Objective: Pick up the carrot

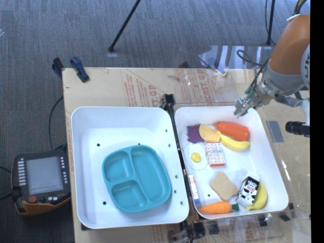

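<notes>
Open from above at the carrot (216,208); hemmed in front by the bin wall (238,214); crowded on its right by milk carton (248,192) and banana (260,199); bread slice (223,186) just behind; bare floor left.

Red print on bench board (152,87): mirrored, unreadable.

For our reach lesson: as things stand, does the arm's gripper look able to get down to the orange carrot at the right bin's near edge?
Probably yes: the orange carrot lies uncovered from above, though the slice of bread sits close. The gripper hangs over the bin's far edge.
</notes>
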You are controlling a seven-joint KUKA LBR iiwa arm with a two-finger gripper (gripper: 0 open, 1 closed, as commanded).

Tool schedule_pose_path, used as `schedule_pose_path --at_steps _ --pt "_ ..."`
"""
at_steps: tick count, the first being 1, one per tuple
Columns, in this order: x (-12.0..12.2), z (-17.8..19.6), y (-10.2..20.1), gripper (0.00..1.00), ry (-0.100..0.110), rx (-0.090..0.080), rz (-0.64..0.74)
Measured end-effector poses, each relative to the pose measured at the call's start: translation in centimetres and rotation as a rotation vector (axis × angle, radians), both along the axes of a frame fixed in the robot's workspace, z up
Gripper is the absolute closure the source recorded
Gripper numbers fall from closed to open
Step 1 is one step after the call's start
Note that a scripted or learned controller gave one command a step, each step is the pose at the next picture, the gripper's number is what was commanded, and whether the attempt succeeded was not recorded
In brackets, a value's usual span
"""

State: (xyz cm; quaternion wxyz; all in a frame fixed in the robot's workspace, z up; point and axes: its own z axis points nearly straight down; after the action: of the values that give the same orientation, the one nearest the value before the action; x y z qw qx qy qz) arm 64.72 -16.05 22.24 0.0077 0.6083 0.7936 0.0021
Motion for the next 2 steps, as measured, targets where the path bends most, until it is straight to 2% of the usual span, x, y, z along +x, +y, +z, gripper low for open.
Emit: schedule_pose_path --at_steps 1,2 --pt "-0.2 2.9 -5.2 1.0 0.013 0.002 0.231" --pt "-0.4 -13.8 -0.4 1.0 0.023 0.01 0.162"
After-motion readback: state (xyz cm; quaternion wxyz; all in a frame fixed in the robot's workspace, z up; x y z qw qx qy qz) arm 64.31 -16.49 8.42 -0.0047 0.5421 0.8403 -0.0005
